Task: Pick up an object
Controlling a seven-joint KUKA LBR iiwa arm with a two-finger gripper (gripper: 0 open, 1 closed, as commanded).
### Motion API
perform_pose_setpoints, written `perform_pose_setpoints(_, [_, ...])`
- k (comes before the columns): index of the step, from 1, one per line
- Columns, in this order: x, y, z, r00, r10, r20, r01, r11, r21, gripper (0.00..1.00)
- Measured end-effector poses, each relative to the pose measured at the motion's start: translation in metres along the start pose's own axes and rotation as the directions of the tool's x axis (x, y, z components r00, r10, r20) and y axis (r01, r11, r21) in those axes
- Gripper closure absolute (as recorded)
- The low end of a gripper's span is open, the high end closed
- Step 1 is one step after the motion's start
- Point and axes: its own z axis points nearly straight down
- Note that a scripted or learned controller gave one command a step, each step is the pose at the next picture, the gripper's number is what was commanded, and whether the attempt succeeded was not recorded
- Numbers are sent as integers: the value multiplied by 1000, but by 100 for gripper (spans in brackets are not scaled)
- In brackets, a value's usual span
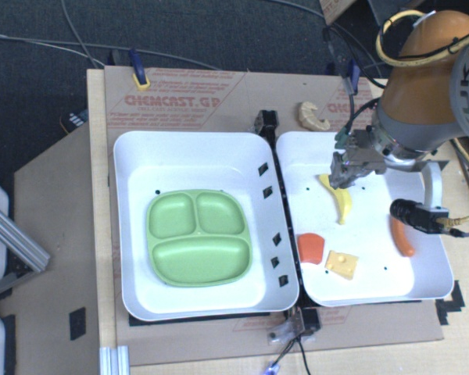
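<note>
From my seat at the remote station, I saw the gripper (342, 175) low in the right bin (375, 287), its tip right at the upper end of the banana (341, 201). The banana lay on the bin floor near the middle, running away from the wrist toward the near rim. I could not tell how the jaws stood: the dark wrist hardware sat over them, and whether they were touching the fruit or just above it was beyond me.

The banana looked like a small toy piece, so I judged it light and fairly stiff, with a smooth, curved skin that could slip or roll out of a pinch. Taking it across the narrow width near the middle seemed the safest hold to me; a pinch at the tapered tip would likely squirt it away.

Other candidates shared that bin: an orange-red wedge (312, 248) and a yellow cheese slice (342, 265) near the front, both flat and low, hard to get under, and a carrot (404, 238) on the right side, partly covered by a black fitting (413, 213). The green divided plate (198, 236) filled the left bin (133, 162). A pale lump (313, 116) lay on the tabletop (187, 100) behind the bins; I could not make out what it was.
</note>
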Motion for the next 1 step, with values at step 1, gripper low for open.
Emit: perform_pose_setpoints(1, [57, 4, -3, 1000, -2, -1, 2, 1000, -4, 100])
